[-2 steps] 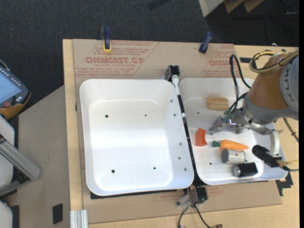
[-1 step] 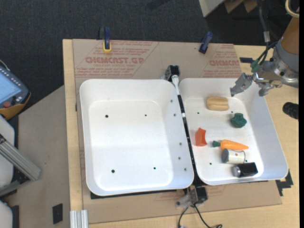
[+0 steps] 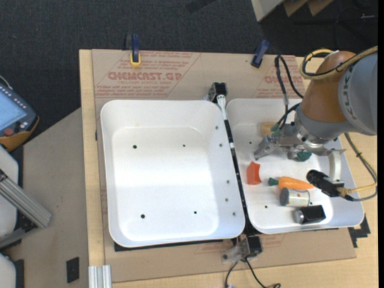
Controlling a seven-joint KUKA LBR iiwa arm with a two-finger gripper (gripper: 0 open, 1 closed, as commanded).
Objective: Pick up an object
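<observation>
1. Surface (image 3: 180,71): a brown board with red lettering along its far side. It carries two shallow white bins side by side.

2. Left bin (image 3: 162,179): the larger of the two. Its floor shows a few small dark dots.

3. Right bin (image 3: 245,122): it touches the left bin along a shared edge. All loose items lie in this bin.

4. Arm (image 3: 354,95): grey with an orange band (image 3: 324,98). It enters from the right and leans over the far half of the right bin.

5. Hand (image 3: 264,148): positioned low over the middle of the right bin, pointing toward the left bin. Whether it is released or clenched cannot be told. No item is seen grasped in it.

6. Items in the right bin, as candidates for pick-up:
   - Orange carrot-shaped piece (image 3: 295,183), lying flat, with its green end toward the left bin.
   - Grey cylinder (image 3: 293,198), just beside the carrot-shaped piece on the near side.
   - Black block (image 3: 312,213), close to the near rim.
   - Red block (image 3: 254,173), near the shared edge and just below the hand.
   - Tan piece (image 3: 267,128), on the far side of the hand.
   - Teal piece (image 3: 303,155), partly hidden under the wrist.

7. Blue clamps (image 3: 134,44): two, placed on the far edge of the surface.
</observation>
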